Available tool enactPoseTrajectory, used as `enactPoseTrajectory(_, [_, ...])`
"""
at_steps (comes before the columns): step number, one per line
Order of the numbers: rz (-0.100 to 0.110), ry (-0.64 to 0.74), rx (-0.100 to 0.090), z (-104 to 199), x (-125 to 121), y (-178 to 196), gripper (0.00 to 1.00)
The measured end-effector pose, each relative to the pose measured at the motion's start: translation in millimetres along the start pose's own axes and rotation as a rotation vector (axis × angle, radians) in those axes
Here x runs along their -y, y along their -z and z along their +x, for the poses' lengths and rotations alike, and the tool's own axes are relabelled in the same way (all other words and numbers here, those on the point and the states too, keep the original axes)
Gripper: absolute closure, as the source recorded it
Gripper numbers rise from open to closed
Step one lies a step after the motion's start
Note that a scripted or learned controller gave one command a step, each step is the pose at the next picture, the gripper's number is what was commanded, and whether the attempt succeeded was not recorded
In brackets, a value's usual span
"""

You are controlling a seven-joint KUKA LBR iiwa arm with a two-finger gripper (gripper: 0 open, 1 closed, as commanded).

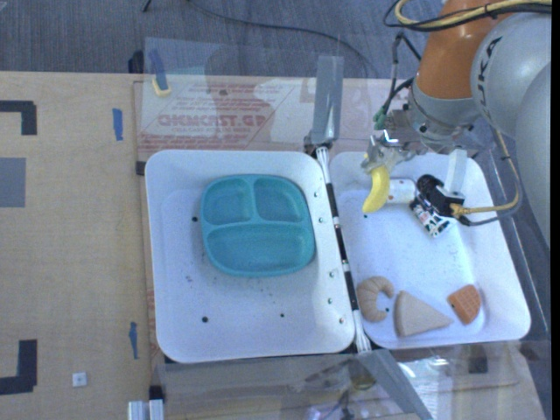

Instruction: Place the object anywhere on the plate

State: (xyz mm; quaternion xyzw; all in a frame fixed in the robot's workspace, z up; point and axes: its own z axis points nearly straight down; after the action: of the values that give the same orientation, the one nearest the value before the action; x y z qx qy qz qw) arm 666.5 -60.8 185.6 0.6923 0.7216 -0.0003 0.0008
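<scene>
Banana hangs under gripper, over right bin, short of plate.
Gripper [385, 154] sits just above banana [376, 191]; top end seems pinched between closed fingers, likely for the carry. Plate [257, 226] lies bare in left bin [175, 322], left of banana. Right bin [503, 309] holds croissant [374, 297], wedge [418, 315], waffle [465, 303].

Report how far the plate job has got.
Done: nothing yet; the teal plate in the left bin carries no object. In hand: the gripper sits right above the banana in the right bin; a grip isn't confirmed. Left: lift, carry across, set it on the plate.
</scene>
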Motion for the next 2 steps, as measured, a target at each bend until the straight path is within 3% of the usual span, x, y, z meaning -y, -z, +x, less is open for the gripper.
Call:
enactPoseTrajectory(1, [0.0,0.381,-0.002,52.3,-2.8,0.4,1.0])
enactPoseTrajectory(2, [0.0,0.452,-0.002,108.8,2.5,0.5,1.0])
